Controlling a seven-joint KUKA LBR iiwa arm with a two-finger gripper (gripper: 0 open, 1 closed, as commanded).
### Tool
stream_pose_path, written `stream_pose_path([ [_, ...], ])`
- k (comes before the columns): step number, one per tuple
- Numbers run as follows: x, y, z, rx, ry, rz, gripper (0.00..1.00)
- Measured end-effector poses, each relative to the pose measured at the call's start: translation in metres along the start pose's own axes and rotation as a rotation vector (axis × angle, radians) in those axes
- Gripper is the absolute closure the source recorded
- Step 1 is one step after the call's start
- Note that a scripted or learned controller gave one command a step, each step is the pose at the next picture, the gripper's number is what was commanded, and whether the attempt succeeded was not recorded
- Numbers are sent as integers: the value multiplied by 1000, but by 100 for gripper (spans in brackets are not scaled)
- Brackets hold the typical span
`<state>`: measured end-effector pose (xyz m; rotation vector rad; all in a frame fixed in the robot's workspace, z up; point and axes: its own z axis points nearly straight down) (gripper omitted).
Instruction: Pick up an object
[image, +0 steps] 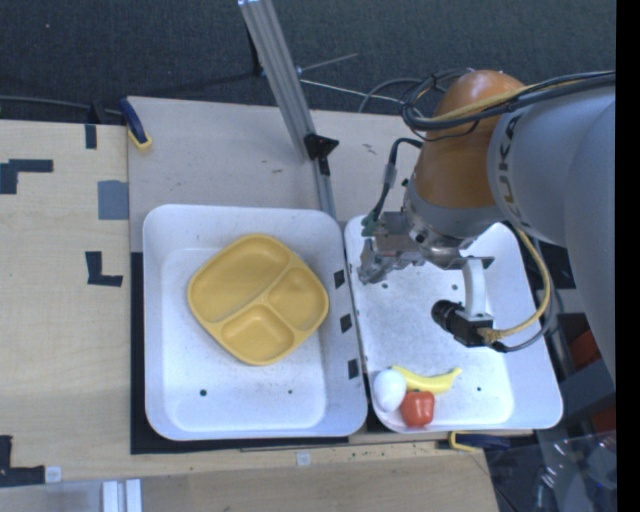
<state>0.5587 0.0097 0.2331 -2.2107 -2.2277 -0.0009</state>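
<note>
In the right bin (500, 400), near its front edge, lie a white egg-shaped ball (387, 388), a yellow banana (432, 379) and a small red pepper (418, 407), all close together. My gripper (372, 262) hangs over the back left part of the right bin, close to the divide between the bins, well behind those three objects. I see nothing between its fingers. The orange-banded wrist above covers much of the bin's back half.
A yellow compartment plate (258, 297) lies in the left bin (170, 390). A slanted metal pole (290, 90) rises behind the bins. A black cable fitting (455, 322) hangs from the arm over the right bin's middle.
</note>
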Motion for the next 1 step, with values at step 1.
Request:
stream_pose_path([
  [1,48,-9,-5,0,-1,0,100],
])
